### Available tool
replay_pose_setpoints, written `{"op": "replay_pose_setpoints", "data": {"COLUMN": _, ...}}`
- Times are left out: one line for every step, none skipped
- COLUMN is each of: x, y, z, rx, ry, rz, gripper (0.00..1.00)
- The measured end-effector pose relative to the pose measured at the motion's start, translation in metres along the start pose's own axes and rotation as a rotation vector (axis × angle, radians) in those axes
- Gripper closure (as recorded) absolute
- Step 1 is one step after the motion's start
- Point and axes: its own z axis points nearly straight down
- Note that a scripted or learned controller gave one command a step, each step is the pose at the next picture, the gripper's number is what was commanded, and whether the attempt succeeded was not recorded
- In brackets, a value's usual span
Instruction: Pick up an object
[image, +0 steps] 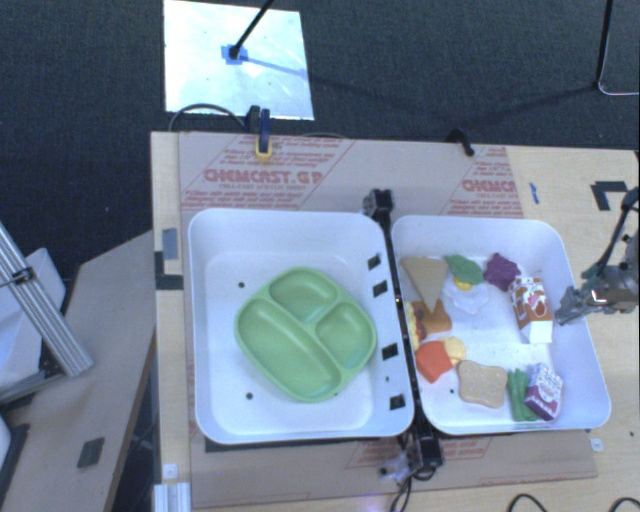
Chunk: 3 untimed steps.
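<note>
Near edge, right bin (590, 395): tan toy bread slice (483, 383), flat, light, stiff; best pinched across its edges.
Beside it: orange block (433, 360).
Left bin (210, 300): green divided plastic plate (305, 333).
Right edge: gripper (578, 303) hovering, state unreadable.

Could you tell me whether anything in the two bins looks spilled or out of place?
Nothing stands out. The green divided plate lies flat in the left bin, and the toy foods sit loosely inside the right bin, none over its rim.
</note>
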Motion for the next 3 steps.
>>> {"op": "replay_pose_setpoints", "data": {"x": 0.049, "y": 0.031, "z": 0.010, "rx": 0.002, "ry": 0.002, "rz": -0.005, "gripper": 1.00}}
{"op": "replay_pose_setpoints", "data": {"x": 0.099, "y": 0.059, "z": 0.017, "rx": 0.002, "ry": 0.004, "rz": -0.006, "gripper": 1.00}}
{"op": "replay_pose_setpoints", "data": {"x": 0.147, "y": 0.081, "z": 0.016, "rx": 0.003, "ry": 0.004, "rz": -0.006, "gripper": 1.00}}
